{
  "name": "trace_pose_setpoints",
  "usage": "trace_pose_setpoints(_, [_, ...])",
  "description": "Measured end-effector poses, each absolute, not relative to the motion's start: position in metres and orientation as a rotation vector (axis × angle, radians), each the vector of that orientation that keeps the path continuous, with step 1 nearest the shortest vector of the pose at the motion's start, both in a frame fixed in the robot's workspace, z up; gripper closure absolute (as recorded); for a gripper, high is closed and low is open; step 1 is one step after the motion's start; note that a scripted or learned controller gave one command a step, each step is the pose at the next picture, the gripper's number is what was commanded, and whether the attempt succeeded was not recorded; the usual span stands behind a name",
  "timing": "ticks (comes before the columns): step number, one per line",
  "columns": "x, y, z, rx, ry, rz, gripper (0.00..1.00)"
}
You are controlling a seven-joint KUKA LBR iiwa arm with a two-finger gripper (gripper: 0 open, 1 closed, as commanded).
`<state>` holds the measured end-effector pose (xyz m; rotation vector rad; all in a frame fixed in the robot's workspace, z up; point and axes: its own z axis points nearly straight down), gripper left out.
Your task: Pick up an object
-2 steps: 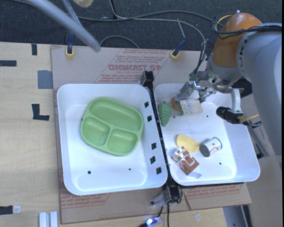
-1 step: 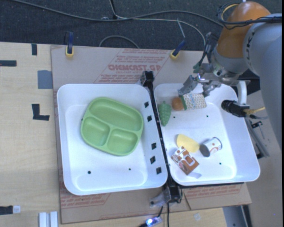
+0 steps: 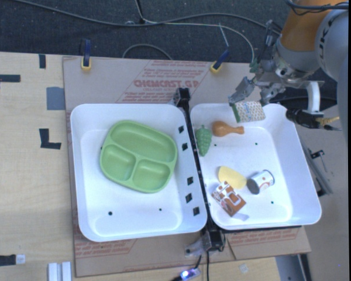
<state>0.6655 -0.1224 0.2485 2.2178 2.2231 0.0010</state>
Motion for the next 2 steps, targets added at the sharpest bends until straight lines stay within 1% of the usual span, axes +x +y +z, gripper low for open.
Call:
trace_pose_setpoints(1, [0.652,-0.065,0.232,2.219,2.233,-0.007,1.0])
trace_pose_setpoints(2, [0.645,-0.001,0.223,2.218,2.235,-0.006,1.0])
